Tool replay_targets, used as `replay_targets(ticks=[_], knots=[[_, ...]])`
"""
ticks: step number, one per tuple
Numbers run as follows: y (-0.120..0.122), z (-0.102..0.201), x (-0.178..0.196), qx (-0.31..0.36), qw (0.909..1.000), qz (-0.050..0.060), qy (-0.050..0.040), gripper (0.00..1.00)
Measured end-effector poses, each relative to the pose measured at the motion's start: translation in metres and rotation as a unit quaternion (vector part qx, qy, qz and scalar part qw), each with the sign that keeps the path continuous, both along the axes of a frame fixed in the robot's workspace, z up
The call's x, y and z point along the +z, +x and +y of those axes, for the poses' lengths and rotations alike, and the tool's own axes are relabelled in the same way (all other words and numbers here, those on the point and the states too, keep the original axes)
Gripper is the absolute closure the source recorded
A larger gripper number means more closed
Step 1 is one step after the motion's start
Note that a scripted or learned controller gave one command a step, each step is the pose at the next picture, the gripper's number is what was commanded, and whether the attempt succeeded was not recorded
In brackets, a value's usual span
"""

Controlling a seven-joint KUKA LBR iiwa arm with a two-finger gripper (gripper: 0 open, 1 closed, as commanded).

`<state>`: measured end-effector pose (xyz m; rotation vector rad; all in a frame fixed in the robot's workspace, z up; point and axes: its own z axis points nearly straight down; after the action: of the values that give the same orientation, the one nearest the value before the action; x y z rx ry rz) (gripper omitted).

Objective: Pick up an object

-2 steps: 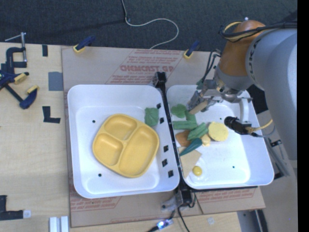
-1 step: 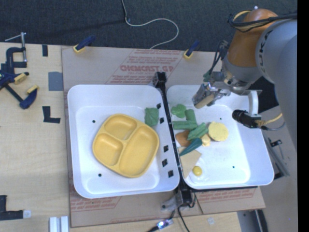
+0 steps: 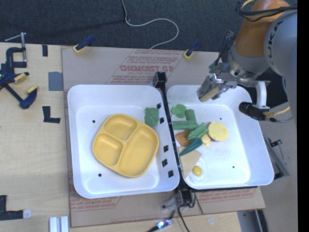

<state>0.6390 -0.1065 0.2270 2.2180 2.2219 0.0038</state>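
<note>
My gripper (image 3: 208, 92) hangs over the far part of the right bin (image 3: 251, 175), above its white floor and up and to the right of the pile of toy food. The pile lies by the bin's left wall: a green leafy piece (image 3: 179, 111), a long green piece (image 3: 185, 125), a yellow round slice (image 3: 218, 131), an orange piece (image 3: 182, 138), a tan wedge (image 3: 189, 157) and a small yellow ball (image 3: 197, 170). A pale tan tip shows at the gripper's lower end; I cannot tell whether it is part of the gripper or a held piece.
In the left bin (image 3: 77, 129) lie a yellow divided plate (image 3: 125, 145) and a green piece (image 3: 152, 116) near the divider. A black divider strip (image 3: 166, 129) separates the bins. Clamps (image 3: 14, 76) sit on the bench at far left. The arm's orange band (image 3: 260, 28) is at the upper right.
</note>
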Motion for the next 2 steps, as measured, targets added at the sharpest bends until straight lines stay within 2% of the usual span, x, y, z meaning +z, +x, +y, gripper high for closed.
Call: replay_targets(ticks=[1,2], knots=[[0.002,0.058,0.003,0.003,1.0,0.002,0.0009,1.0],[0.017,0.104,0.006,0.002,1.0,0.002,0.0005,1.0]])
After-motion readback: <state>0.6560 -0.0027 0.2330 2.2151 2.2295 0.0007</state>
